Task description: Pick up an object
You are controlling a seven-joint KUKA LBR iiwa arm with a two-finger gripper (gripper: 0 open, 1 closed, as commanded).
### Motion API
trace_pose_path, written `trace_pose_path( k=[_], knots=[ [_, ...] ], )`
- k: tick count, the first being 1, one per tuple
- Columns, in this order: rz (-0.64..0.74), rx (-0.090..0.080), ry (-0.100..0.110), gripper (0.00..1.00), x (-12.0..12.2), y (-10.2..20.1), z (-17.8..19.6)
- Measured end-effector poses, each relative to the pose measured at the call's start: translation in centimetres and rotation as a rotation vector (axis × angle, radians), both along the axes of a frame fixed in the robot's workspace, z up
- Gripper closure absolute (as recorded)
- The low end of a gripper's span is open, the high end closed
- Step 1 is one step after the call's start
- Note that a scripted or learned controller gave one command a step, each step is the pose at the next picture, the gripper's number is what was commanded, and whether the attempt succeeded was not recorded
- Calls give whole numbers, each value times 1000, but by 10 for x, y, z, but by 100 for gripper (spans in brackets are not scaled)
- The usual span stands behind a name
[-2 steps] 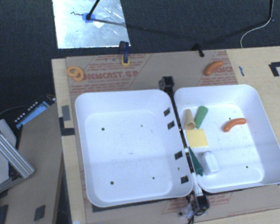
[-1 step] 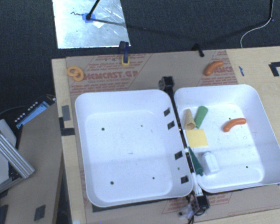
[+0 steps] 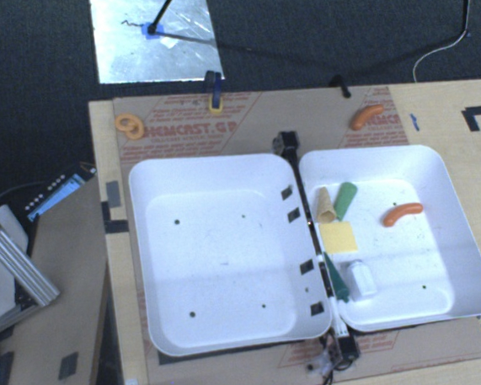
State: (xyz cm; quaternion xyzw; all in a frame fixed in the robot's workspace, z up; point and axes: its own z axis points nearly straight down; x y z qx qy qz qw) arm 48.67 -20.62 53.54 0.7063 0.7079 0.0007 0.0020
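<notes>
Camera view, from above and at a slant: the brown surface carries two shallow white bins side by side, and its right-hand end is cut off by the frame. The left bin is the larger-looking one, its floor marked by a few dark dots. The right bin holds all the pickable objects, crowded toward its left wall. Biggest of them is a flat yellow square. Above it lie a green cylinder and a tan cone-like piece, touching at an angle. An orange sausage shape lies apart, toward the bin's middle. Below the yellow square sits a small white block, hard to make out against the white floor, with a dark green stick just beside it along the wall. Outside the bins, a second orange sausage and an orange ring rest on the surface. The claw's state I cannot tell.
</notes>
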Motion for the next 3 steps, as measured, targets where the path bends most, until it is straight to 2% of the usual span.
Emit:
trace_pose_path(
  k=[3],
  knots=[
    [0, 0, 0, 100, 0, 0, 0]
  ],
)
